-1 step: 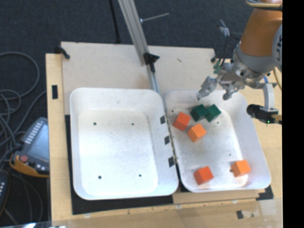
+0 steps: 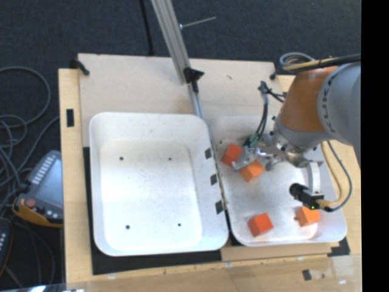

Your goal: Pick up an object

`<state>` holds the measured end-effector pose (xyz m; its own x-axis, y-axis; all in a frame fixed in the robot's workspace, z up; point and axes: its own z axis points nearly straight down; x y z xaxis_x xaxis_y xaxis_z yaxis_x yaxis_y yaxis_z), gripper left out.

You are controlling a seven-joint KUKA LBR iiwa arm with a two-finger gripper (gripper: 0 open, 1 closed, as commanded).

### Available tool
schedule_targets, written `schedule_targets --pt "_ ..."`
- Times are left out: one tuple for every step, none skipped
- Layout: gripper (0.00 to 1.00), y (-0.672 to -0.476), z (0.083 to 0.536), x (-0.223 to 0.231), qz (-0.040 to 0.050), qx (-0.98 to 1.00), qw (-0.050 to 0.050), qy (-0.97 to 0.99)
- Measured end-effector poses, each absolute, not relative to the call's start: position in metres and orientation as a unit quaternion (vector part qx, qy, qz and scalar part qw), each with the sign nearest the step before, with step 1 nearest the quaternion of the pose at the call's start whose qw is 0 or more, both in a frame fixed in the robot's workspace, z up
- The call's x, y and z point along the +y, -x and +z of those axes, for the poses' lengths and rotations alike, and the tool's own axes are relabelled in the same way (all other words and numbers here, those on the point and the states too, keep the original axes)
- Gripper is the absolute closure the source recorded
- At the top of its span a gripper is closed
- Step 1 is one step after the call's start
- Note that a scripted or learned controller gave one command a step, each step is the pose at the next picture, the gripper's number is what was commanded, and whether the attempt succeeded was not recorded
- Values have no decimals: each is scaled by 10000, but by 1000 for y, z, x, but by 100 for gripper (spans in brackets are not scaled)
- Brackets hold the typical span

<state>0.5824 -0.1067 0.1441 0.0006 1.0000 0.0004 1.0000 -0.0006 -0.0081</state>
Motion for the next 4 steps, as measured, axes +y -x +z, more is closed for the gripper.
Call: schedule_targets --pt "0 -560 96 -110 -4 -7064 -17 7078" --pt "0 -519 98 -158 4 -7056 -26 7086" --pt "0 -571 98 -171 -11 -7081 -32 7061" --pt "0 -593 163 -118 -33 -7098 -32 7044"
